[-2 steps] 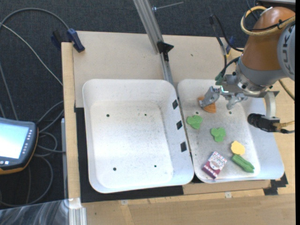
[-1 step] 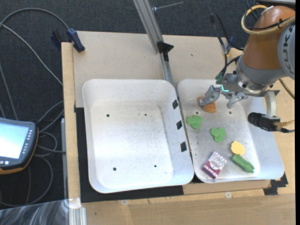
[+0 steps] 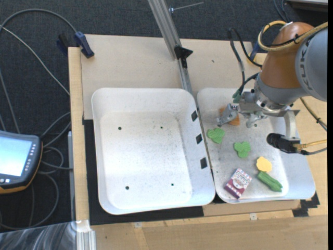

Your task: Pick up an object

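Near the right bin's [image 3: 307, 184] front, a printed packet [image 3: 238, 183], lettering unreadable.

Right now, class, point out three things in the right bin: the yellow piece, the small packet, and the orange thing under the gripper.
yellow piece [image 3: 264, 164], camera view, middle of its top face.
small packet [image 3: 238, 182], camera view, centre of its printed front.
orange thing [image 3: 233, 120], camera view, the part visible below the gripper.

A grey handheld pendant with a lit screen [image 3: 15, 160] lay at the left edge; a blue clamp [image 3: 83, 43] gripped the pale wooden bench [image 3: 130, 61] at upper left; a slanted aluminium rail [image 3: 164, 22] crossed the top centre; black cables [image 3: 31, 46] looped over dark carpet [image 3: 104, 7].
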Controlling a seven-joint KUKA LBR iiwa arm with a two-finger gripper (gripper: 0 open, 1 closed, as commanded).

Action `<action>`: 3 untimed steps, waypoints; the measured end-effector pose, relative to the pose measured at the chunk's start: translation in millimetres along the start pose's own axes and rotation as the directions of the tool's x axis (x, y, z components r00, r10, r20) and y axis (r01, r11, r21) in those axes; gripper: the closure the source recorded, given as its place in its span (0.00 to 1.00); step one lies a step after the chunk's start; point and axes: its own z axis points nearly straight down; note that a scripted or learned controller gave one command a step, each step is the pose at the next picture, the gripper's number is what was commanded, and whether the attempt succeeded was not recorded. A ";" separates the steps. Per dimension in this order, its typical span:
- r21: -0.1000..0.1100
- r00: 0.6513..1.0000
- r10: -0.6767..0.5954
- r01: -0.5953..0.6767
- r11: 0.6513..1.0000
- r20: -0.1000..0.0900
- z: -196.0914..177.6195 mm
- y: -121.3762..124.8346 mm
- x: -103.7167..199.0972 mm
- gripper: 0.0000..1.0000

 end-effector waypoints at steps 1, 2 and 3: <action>0.000 1.000 0.000 0.000 1.000 0.000 42.8 -2.3 -0.5 0.00; -0.003 1.000 0.000 0.000 1.000 0.000 72.4 -2.3 0.2 0.00; -0.008 1.000 -0.001 0.001 1.000 0.000 59.7 -1.1 0.7 1.00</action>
